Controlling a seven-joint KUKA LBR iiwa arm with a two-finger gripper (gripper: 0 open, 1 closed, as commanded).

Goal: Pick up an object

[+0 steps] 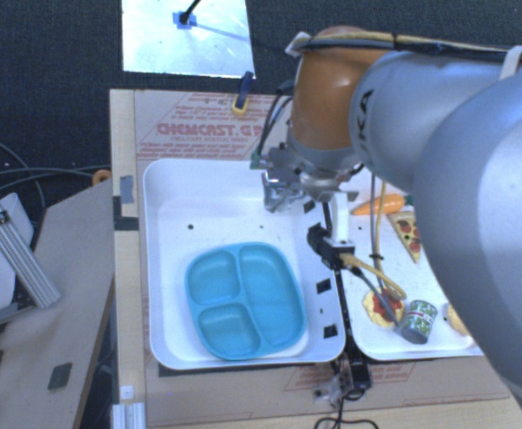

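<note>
Arm: I have the grey arm with its orange band reaching in from the right, its wrist over the far end of the divide between the two bins.
Gripper: the two-finger gripper (283, 193) hangs low over the far right corner of the left white bin (167, 206); I cannot tell how it is set, and I see nothing in it.
Left bin: a light blue plastic plate with three compartments (242, 300) lies flat toward the near side.
Right bin: the right white bin (395, 349) carries an orange carrot-shaped toy (379, 206), a toy pizza slice (408, 233) and a small grey-green can (416, 320) lying at the near edge.
Risk: in my judgement a descent here meets bare bin floor, since every object lies apart from the gripper; the flat plate would also give poor purchase.
</note>
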